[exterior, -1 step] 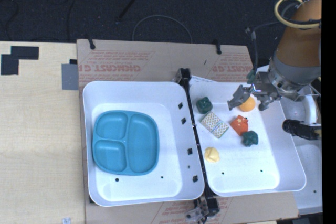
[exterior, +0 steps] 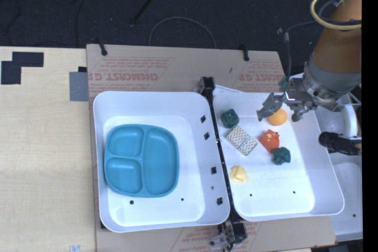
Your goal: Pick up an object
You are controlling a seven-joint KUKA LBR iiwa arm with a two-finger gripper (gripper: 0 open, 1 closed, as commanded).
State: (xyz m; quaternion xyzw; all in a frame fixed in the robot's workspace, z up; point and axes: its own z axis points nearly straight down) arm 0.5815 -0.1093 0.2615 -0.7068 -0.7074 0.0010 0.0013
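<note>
Lying nearest in the right white bin (exterior: pixel 307 200) are a pale yellow lump (exterior: pixel 238 174), then a dark green knobbly toy (exterior: pixel 282 155), a red block (exterior: pixel 269 140) and a patterned flat packet (exterior: pixel 241 140). Farther back, a round orange ball (exterior: pixel 277 118) sits directly between the spread, released fingers of the end effector (exterior: pixel 282 108), which grasps nothing yet. Being round, the ball seems to demand no particular approach angle.

Glossy blue plastic plate (exterior: pixel 142 160)
</note>
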